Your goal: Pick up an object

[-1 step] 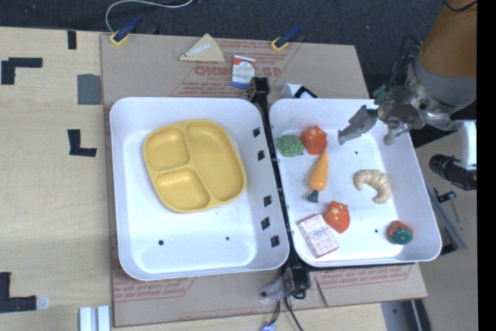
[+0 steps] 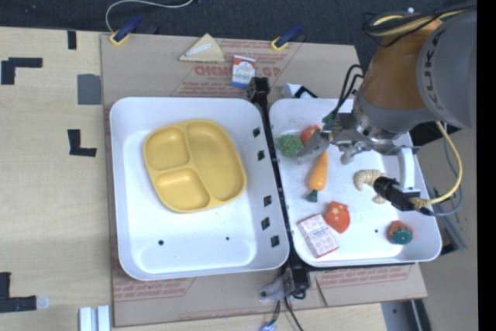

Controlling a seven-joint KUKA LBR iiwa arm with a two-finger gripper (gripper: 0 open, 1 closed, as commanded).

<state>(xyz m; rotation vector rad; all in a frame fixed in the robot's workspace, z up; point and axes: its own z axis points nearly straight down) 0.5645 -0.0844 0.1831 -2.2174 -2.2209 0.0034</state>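
1. Bins are seen side by side on the bench: the left bin [image 2: 132, 244] carries a yellow divided plate [image 2: 194, 164], and the right bin [image 2: 422, 252] carries the small objects.
2. A grey arm [image 2: 418, 77] with an orange band is seen over the right bin's far right corner, and much of that corner is hidden beneath it.
3. The pincer [image 2: 341, 137] is found low over the far half of the right bin, near its left wall. Whether its fingers are wide or narrow cannot be told, since they are lost among dark and metallic parts.
4. A green broccoli-like piece [image 2: 290, 144] is seen just left of the pincer, and a small red piece [image 2: 309, 134] beside it is partly covered and hard to identify.
5. An orange carrot [image 2: 318, 171] is laid at a slant just below the pincer, near the bin's middle.
6. A pale curved piece [image 2: 366, 179] is seen towards the right wall, touched by a dark part of the arm's fittings.
7. A red strawberry-like piece [image 2: 338, 216] and a small pink-patterned box [image 2: 318, 235] are placed close together along the near edge.
8. A red and green piece [image 2: 400, 232] is set in the near right corner; its kind cannot be made out.
9. No object can be confirmed between the fingers.
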